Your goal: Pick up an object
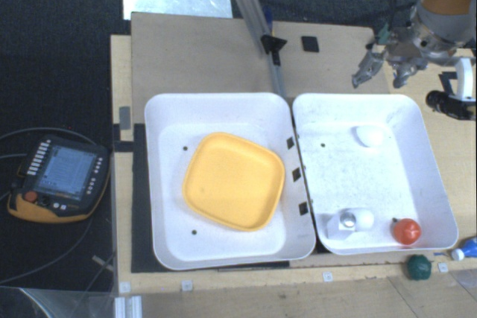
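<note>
A small red ball point(406, 231) lies in the front right corner of the right white bin point(428, 153), while the hand point(387, 69) hovers open beyond the bin's rear edge, empty, so the approach has yet to begin: next, reach in and descend.

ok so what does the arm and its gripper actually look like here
The arm is grey with an orange band above the wrist, and dark cables loop beside it near the top. Below the band sits a grey metallic wrist block. The gripper has two thin grey metal fingers. No markings can be made out.
</note>
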Available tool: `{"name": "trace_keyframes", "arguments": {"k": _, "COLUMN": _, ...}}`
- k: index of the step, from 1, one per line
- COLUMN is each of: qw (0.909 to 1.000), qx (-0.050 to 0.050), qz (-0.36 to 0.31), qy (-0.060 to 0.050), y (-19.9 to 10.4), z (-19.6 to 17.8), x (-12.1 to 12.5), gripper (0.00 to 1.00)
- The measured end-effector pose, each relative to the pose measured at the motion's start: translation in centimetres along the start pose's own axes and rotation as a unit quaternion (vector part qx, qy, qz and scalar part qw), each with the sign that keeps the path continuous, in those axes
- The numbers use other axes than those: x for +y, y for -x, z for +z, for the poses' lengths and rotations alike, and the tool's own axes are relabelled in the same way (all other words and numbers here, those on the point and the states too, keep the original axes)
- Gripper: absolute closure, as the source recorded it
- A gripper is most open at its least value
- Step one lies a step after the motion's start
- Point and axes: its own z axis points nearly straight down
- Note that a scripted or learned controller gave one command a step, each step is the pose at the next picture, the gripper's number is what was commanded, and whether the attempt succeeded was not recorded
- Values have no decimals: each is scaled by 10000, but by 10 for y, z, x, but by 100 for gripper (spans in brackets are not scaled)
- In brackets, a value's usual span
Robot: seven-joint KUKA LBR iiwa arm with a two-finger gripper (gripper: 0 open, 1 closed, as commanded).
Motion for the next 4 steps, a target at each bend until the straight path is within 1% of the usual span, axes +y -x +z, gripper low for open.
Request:
{"name": "trace_keyframes", "arguments": {"k": 1, "qw": 10000, "qx": 4, "qz": -2, "qy": -24, "y": -5, "z": 61, "x": 2, "gripper": 0}}
{"name": "trace_keyframes", "arguments": {"k": 3, "qw": 10000, "qx": 3, "qz": -2, "qy": -19, "y": -21, "z": 156, "x": -8, "gripper": 0}}
{"name": "trace_keyframes", "arguments": {"k": 4, "qw": 10000, "qx": -1, "qz": 4, "qy": 8, "y": -20, "z": 143, "x": -6, "gripper": 100}}
